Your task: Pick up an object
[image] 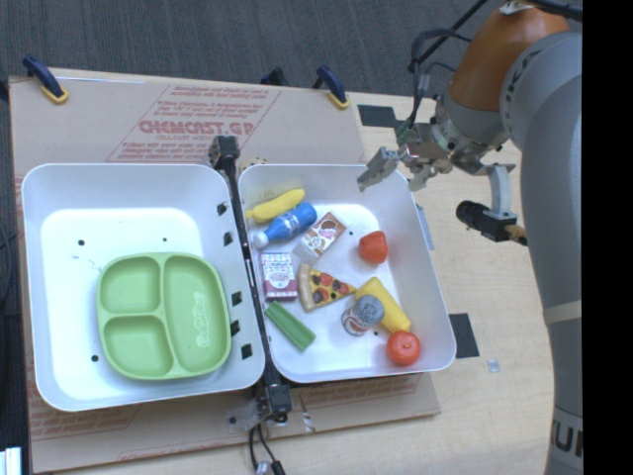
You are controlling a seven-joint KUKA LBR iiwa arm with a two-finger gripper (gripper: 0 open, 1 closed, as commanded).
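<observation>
Hanging over the upper right corner of the right bin point(427, 265), the gripper point(394, 166) sits at the end of the grey arm point(554, 97) reaching in from the right of the frame. Whether it is open or closed cannot be told from this view, and nothing is seen in its grasp.

The toys lie below and to the left of it, all in the right bin. Nearest is a small red tomato point(373, 247), with a printed snack box point(323, 236) just to its left. Further left are a blue bottle point(287, 225) and a yellow banana point(276, 204). Toward the bin's lower part lie a pizza slice point(323, 287), a small can point(363, 314), a second red ball point(403, 347) and a green stick point(289, 326).

The left bin point(40, 265) holds a green divided plate point(163, 315).
</observation>
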